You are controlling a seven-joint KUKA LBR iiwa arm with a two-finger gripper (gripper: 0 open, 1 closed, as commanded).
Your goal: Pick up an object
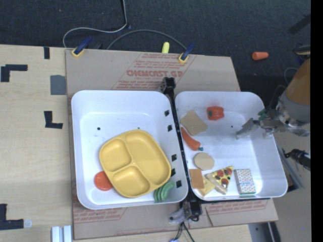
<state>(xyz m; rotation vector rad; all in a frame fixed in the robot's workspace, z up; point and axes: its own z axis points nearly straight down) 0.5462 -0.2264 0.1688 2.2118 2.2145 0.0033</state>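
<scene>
Pincer (pixel 246 129) hovers at right of frame over the right white plastic bin (pixel 228 97); whether it is apart or together, I cannot tell. Nearest, the small red toy (pixel 215 113) sits up-left; descending here risks clamping nothing.

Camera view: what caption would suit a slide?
Grey arm's gripper hovers over the right bin of toy food; yellow divided tray fills the left bin.

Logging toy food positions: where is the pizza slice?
The pizza slice lies in the right bin, near its front edge, between an orange cracker and a small patterned box.
</scene>
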